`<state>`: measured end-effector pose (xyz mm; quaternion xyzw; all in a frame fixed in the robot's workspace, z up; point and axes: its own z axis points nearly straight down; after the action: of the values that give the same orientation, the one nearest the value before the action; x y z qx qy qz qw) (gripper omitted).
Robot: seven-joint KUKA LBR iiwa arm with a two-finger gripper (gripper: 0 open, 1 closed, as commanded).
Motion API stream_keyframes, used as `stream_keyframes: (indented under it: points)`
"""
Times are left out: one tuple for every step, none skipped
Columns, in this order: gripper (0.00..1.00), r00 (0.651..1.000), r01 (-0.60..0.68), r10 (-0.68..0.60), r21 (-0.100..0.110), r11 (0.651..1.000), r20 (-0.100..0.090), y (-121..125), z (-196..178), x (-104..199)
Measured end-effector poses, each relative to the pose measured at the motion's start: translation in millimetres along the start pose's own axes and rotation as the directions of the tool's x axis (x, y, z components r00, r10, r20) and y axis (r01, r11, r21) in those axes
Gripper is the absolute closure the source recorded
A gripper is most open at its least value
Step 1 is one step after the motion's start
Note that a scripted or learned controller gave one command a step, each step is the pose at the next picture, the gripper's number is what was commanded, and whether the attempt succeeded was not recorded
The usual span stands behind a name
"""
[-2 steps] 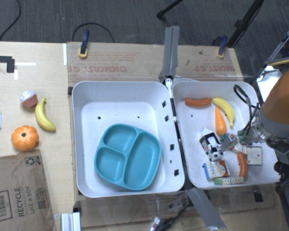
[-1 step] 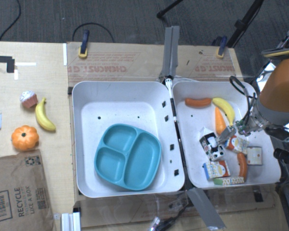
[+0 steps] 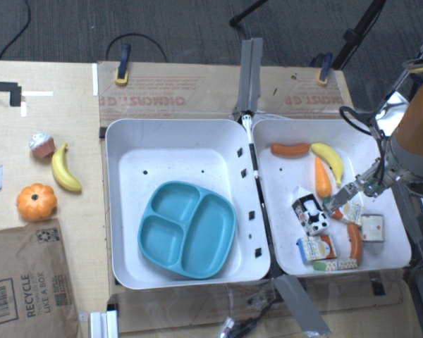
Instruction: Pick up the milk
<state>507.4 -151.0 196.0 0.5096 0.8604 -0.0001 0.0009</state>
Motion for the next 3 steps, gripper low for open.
stream_keyframes:
  points:
    - [0.0,0.998,-0.056,0.056,0.001,0.998,-0.001,-3.7,104.6,36.7]
    - [0.0,1.0,-0.025,0.025,0.0,1.0,0.0,47.2,4.3,67.8]
    - [0.0,1.0,-0.025,0.025,0.001,1.0,-0.001,46.9,4.6,67.8]
